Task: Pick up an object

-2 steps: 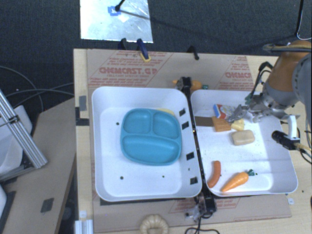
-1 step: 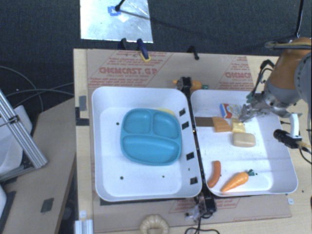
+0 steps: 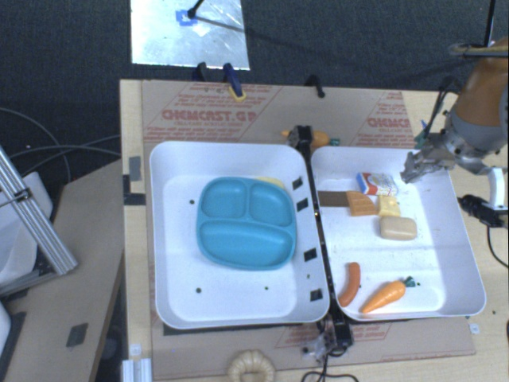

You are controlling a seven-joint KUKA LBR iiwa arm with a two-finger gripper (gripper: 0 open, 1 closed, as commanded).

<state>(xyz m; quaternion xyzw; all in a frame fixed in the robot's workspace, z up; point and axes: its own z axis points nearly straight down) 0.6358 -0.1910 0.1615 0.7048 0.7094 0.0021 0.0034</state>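
The right bin holds several small food toys: a red, white and blue packet, an orange-brown wedge, a pale yellow block, a beige bun, an orange sausage and a carrot. My gripper hangs over the bin's far right part, just right of the packet, its tips pointing down and left. Nothing shows between its tips.
The left bin holds a blue divided plate with a yellowish thing peeking out behind it. A black divider runs between the bins. A small orange object lies behind the bins. A pale ring lies at the bench's front edge.
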